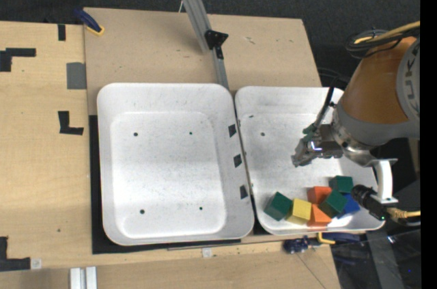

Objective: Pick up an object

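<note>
Several small blocks lie bunched in the near right corner of the right bin: a dark green block, a yellow block, two orange blocks, another green block and a blue block. My gripper hangs over the middle of the right bin, above and a little left of the blocks. I see nothing between its fingers. The grey and orange arm covers the bin's right side.
The left bin sits beside the right one, divided by a shared rim with black clips. A slanted metal pole rises behind the bins. A small blue object lies on the bench just in front of the right bin.
</note>
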Robot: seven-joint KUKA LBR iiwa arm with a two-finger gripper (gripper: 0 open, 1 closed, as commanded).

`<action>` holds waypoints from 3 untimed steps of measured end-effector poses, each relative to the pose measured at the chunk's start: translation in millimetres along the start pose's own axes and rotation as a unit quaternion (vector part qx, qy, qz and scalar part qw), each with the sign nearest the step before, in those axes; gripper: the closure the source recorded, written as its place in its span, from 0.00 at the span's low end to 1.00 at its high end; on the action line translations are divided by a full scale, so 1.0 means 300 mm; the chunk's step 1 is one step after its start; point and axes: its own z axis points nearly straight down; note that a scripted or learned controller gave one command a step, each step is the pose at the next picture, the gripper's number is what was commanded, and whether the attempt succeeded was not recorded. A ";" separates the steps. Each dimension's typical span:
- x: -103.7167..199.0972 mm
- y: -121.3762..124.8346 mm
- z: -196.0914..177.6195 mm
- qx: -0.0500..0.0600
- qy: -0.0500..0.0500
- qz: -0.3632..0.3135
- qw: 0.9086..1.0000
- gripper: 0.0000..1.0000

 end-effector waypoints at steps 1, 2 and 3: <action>0.001 0.002 -0.056 0.002 0.000 0.000 1.000 1.00; 0.170 0.030 -0.026 0.004 0.001 -0.002 1.000 1.00; 0.367 0.098 -0.004 0.003 0.001 -0.003 1.000 1.00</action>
